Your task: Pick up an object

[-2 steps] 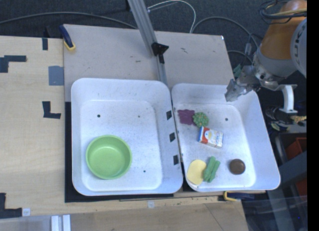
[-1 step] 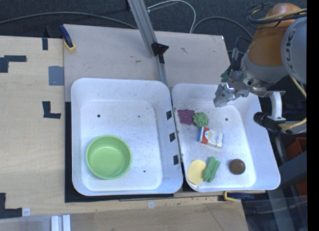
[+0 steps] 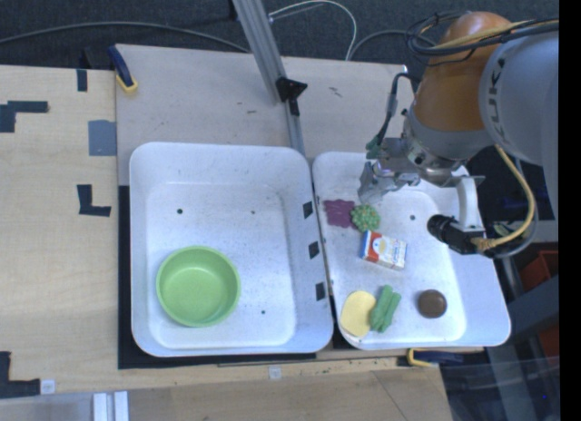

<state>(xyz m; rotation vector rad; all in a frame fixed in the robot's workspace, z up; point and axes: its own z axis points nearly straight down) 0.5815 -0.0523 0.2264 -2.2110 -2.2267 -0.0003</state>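
Gripper (image 3: 370,190), grip state unclear, hovers just above green broccoli (image 3: 366,219) beside purple toy (image 3: 339,212).

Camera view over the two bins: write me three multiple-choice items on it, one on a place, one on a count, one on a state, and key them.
1. Where does the green bowl lie?
A. in the left bin, at its near left corner
B. in the right bin, beside the carton
C. on the bench outside the bins

2. How many loose things lie in the right bin?
A. two
B. four
C. six

3. How does the green bowl sit?
A. upside down
B. upright, mouth up
C. tipped on its side

Key: 1 A, the bowl rests on the left bin's floor near the front left. 2 C, a purple piece, green broccoli-like piece, small carton, yellow piece, green pod-like piece and brown ball. 3 B, its hollow inside faces the camera.
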